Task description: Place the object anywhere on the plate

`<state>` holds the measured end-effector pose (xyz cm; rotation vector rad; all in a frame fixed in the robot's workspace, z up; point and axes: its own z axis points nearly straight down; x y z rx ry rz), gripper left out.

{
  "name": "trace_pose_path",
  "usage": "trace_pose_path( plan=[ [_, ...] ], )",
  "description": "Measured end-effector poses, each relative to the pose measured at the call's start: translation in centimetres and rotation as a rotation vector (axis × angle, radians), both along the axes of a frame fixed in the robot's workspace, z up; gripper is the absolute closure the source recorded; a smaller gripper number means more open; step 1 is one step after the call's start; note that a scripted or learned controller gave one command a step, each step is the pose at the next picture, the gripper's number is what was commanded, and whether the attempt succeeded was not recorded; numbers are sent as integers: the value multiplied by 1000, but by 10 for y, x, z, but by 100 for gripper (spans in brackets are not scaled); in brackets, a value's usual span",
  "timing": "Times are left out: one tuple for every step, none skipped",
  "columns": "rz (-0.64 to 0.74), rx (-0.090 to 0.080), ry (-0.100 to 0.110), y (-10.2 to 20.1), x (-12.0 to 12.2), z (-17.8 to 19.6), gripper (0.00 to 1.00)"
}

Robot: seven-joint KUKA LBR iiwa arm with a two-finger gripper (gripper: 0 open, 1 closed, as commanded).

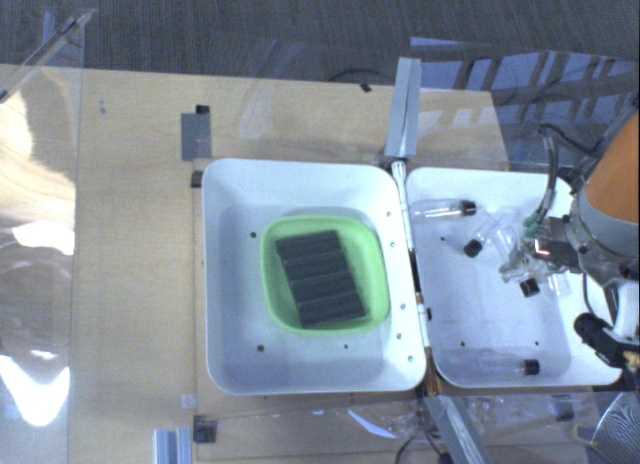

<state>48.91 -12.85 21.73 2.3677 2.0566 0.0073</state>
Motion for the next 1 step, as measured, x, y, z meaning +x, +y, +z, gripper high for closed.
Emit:
trace_pose_path(
  plan=[
    [226, 0, 4, 73, 25, -33, 100]
  ],
)
